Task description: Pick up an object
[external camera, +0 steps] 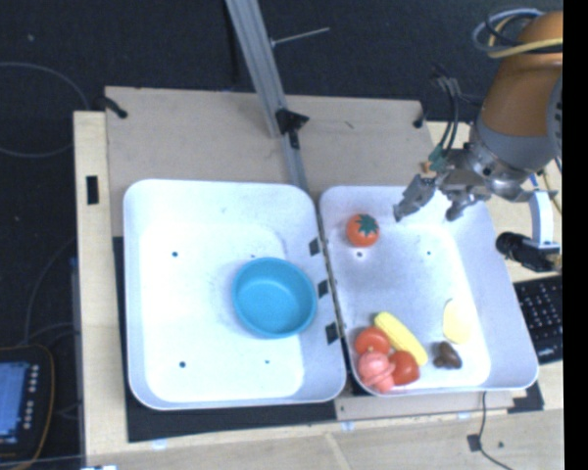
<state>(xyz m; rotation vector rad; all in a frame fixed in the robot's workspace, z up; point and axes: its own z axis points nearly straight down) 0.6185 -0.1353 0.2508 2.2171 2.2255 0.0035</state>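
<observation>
The tomato (363, 229) sits alone in the right bin (475, 262). The gripper (433, 202) hovers nearby, fingers apart, holding nothing. It may roll away if nudged.

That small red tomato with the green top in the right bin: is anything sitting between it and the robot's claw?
Nothing visible does. The small red tomato with the green top lies alone near the top left of the right white bin. The gripper hangs open to its right, with bare bin floor between them. The other toy foods cluster along the bin's near edge.
</observation>
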